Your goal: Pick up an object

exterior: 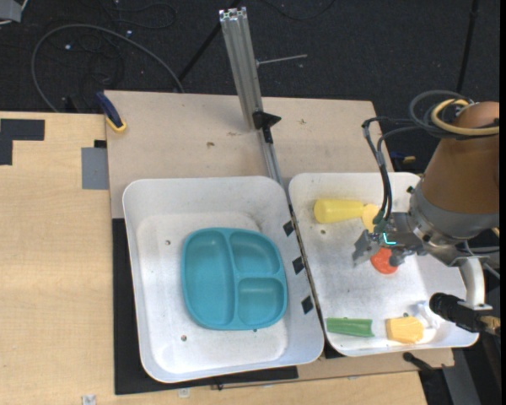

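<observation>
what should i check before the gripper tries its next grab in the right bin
1. Gripper over the right bin: ok.
2. Red object right beside the gripper: ok.
3. Red object between the fingers: cannot tell.
4. Yellow object apart from the red one: ok.
5. Green piece and yellow block lie away from the gripper, near the bin's front wall: ok.
6. Teal divided plate sits in the left bin: ok.

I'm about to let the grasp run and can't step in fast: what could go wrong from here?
1. The end effector sits low over the red object, which it partly hides; a closing grasp may catch only an edge and slip.
2. The yellow object lies just beside it, so the arm may knock it on the way up.
3. A black cable hangs alongside the wrist and could snag.
</observation>
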